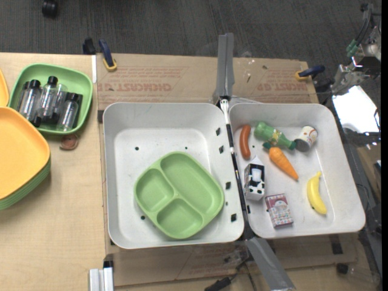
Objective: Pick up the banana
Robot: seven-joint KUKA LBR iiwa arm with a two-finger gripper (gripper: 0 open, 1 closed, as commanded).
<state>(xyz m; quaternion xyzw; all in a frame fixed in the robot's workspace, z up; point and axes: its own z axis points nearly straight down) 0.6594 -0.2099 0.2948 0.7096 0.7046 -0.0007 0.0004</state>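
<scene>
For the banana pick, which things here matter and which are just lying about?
Matters:
banana, near the right bin's right wall

Lying about:
carrot
sausage
green bottle
cow-patterned carton
pink box
small can
green divided plate in the left bin

Banana (316,193) in right bin (348,162), right of carrot (283,162)

"CHEMCAST" printed upside down, red, on cardboard sheet (145,83)
</scene>
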